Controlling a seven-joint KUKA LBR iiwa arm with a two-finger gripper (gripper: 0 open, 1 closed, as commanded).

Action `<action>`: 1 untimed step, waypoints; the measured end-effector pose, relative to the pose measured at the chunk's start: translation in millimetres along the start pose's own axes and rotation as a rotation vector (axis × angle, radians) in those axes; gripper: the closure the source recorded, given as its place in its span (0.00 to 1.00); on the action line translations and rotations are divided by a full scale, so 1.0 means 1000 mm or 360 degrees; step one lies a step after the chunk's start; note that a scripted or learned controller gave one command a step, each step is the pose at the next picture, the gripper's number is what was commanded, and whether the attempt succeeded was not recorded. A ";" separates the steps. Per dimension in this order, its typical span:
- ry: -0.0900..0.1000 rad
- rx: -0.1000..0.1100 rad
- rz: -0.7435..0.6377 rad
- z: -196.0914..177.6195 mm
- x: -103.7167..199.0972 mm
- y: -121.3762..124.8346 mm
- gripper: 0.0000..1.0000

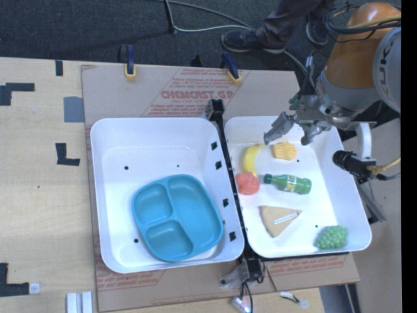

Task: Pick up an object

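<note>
Gripper (292, 132): hangs over the back of the right bin (352, 204), two grey fingers (276, 130) spread apart, nothing between them.

Corn piece (283, 150): yellow, ridged, just below the spread fingers, apparently not touched by them, though the slanted view makes the gap hard to judge.

Yellow item (253, 156): smooth, possibly a banana or lemon; lies left of the corn, near the bin's left wall.

Green bottle (288, 184): on its side, yellow label, cap pointing left, mid-bin.

Pink-red item (247, 183): rounded, just left of the bottle's cap.

Wedge (279, 219): tan, sandwich-like triangle, in front of the bottle.

Green grapes (332, 237): bumpy cluster at the bin's front right corner.

Left bin (117, 142): holds a blue divided tray (176, 217) with three compartments, set toward the front.

Arm (365, 51): grey with orange band, enters from the right above the right bin.

Bench (39, 175): pale surface with cardboard sheet (176, 93) under both bins.
</note>
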State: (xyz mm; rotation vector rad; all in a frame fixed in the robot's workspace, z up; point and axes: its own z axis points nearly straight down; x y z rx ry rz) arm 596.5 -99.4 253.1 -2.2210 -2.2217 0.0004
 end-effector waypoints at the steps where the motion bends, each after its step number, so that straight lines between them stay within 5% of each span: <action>1: 0.0001 0.0017 0.0006 0.106 -0.064 0.024 0.00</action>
